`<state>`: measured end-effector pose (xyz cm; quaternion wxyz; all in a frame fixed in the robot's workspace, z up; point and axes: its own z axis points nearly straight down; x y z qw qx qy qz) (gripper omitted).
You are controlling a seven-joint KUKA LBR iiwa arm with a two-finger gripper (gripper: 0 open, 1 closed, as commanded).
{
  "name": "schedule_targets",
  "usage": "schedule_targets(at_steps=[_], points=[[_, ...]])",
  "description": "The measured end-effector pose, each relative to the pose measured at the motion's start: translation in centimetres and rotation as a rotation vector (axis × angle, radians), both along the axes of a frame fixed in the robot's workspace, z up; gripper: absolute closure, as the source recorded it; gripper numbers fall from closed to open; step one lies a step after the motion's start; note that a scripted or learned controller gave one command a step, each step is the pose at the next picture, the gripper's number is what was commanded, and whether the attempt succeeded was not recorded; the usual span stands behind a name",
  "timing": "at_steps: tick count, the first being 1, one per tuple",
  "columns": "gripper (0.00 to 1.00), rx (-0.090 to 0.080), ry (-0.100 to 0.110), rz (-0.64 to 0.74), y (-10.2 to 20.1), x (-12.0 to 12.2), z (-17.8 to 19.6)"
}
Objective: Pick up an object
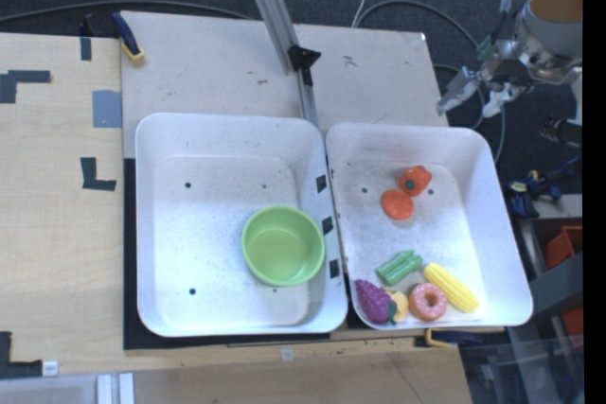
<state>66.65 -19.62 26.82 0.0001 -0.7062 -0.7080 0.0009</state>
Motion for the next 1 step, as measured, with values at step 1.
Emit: schedule_targets(at_steps=[1], points=[[0.0, 0.0, 0.0, 0.0, -0.01, 0.0, 0.0]])
